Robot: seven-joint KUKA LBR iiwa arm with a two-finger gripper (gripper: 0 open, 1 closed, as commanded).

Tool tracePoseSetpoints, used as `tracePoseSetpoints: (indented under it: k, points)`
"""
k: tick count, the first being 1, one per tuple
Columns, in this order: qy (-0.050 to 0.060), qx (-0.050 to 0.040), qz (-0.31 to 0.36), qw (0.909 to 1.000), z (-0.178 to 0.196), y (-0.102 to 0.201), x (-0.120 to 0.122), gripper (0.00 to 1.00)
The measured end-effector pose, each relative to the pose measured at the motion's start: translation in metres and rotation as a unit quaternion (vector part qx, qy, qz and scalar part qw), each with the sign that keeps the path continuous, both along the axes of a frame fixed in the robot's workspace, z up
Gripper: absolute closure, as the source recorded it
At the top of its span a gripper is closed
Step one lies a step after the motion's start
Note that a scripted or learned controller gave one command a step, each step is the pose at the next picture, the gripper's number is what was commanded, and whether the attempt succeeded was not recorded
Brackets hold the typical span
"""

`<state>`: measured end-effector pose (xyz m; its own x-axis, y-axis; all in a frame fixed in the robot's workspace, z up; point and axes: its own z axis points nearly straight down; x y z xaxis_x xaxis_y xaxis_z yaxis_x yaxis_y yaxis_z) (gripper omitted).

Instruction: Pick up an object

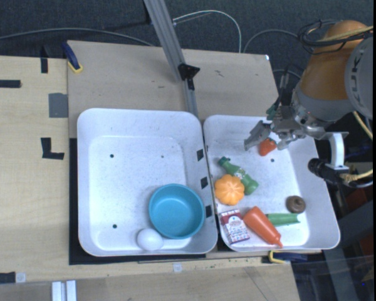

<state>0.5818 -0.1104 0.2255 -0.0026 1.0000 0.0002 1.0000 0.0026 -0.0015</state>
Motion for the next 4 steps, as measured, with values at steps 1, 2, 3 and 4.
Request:
tracePoseSetpoints:
  k: [1, 2, 3, 4]
  points:
    - [0.000, -0.0001, 0.000, 1.0000, 0.000, 0.000, 0.000, 0.00]
    - [0.003, 0.0000, 0.000, 1.0000, -0.062, 0.007, 0.001, 0.00]
    - [0.003, 0.0001, 0.000, 1.0000, -0.119, 0.018, -0.002, 0.00]
    - [0.000, -0.0009, -0.001, 1.0000, -0.137, 0.018, -0.002, 0.00]
